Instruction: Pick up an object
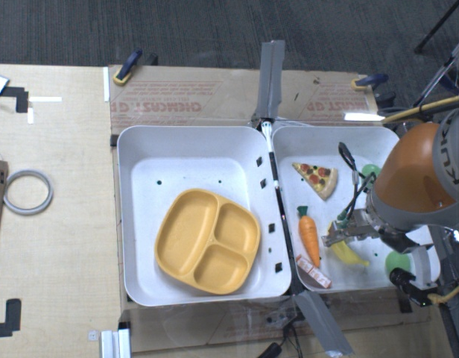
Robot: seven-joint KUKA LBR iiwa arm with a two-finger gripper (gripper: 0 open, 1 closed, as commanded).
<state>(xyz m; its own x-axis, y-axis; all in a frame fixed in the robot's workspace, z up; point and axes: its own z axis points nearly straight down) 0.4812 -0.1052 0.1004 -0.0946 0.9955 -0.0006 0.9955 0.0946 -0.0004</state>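
Camera view has the claw (pixel 341 233) low in the right bin (pixel 289 200), just above a toy banana (pixel 349 255) and beside a toy carrot (pixel 309 241); I cannot tell its state. A pizza slice (pixel 317 177) lies farther back. To grasp well, it should centre over the banana's middle, clear of the carrot, then descend squarely before closing.

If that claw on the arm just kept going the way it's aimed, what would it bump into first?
Most likely the yellow banana. The gripper hangs right above it, pointing down into the right bin; the carrot lies just beside. Height is hard to judge from this view.
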